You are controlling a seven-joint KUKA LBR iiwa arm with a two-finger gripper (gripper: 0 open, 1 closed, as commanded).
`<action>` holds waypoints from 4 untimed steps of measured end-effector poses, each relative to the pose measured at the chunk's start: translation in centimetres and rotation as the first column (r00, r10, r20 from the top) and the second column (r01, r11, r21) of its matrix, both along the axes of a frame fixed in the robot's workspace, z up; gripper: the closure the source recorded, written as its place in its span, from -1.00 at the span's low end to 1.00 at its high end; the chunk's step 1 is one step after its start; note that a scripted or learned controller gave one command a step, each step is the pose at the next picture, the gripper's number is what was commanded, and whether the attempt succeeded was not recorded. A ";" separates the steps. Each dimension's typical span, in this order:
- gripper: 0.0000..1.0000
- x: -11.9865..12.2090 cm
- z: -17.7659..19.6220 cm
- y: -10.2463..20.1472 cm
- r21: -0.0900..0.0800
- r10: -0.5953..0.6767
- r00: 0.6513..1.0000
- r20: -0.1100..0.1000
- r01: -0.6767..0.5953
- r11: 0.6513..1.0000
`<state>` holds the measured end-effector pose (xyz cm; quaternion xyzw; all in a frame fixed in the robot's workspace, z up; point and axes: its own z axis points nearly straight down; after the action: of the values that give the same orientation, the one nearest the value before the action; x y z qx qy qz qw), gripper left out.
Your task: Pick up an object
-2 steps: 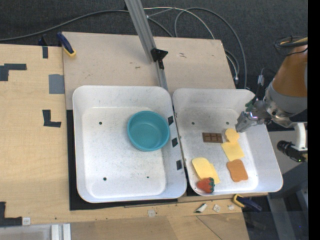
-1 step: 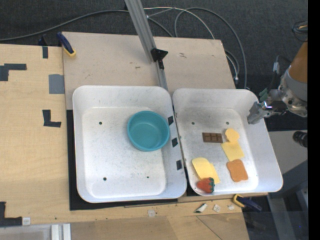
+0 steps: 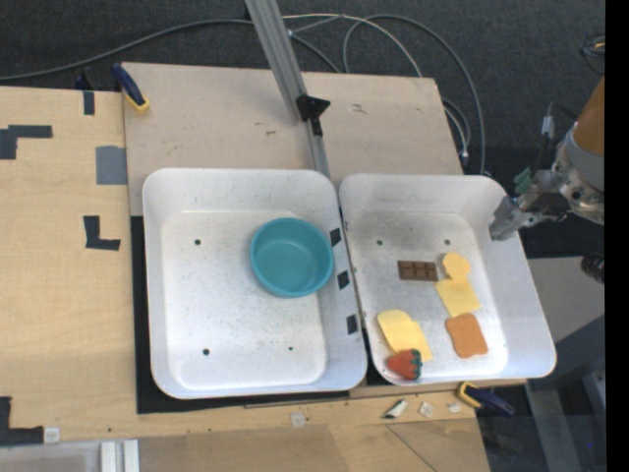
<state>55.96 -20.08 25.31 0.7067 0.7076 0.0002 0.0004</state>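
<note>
1. We see the gripper [image 3: 504, 220] at the right bin's [image 3: 526, 293] far right rim, the arm hanging outside; whether it grips anything we cannot tell.
2. The candidates lie below and left of it in that bin: a brown chocolate bar [image 3: 418, 270], yellow pieces [image 3: 458, 294], an orange piece [image 3: 467, 335], a yellow slab [image 3: 401, 329] touching a red strawberry [image 3: 402, 365].
3. Far to its left, a teal bowl [image 3: 291, 256] sits in the left bin [image 3: 177, 293].
4. We judge the flat pieces lie apart enough for single grasps.
</note>
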 end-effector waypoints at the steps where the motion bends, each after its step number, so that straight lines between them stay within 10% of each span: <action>1: 1.00 -0.9 -0.9 4.3 0.001 0.003 1.000 -0.003 -0.003 1.000; 4: 1.00 -4.4 -1.7 21.0 0.003 0.006 1.000 -0.004 -0.006 1.000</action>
<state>51.58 0.93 23.59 0.7044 0.7098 -0.0002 -0.0019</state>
